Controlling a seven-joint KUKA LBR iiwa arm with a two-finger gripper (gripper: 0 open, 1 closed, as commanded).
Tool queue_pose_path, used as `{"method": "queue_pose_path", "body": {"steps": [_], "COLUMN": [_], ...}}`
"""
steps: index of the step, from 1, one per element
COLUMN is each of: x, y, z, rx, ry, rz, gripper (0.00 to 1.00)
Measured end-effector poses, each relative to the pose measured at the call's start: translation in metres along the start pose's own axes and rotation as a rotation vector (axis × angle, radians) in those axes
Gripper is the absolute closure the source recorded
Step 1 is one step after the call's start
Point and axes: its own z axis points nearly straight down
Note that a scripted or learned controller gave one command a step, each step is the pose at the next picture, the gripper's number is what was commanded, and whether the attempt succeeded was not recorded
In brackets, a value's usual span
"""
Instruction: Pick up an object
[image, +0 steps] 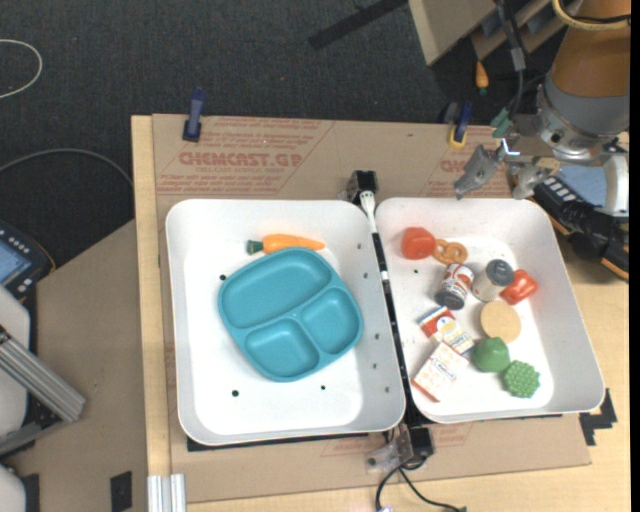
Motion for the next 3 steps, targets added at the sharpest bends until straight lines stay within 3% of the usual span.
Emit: {"method": "queue_pose_path", "body": {"steps": [1,2,3], "x": [0.012,0.011,0.001], "y": [0.007,0.01,0.009], "z": [0.16,0.14,0.157], "rx": [0.009,-0.004,-0.001], "ry": [0.002,-0.001,-0.001], "rz": [-0.002,0.0,0.0], "gripper": [0.0,1.0,1.0]}}
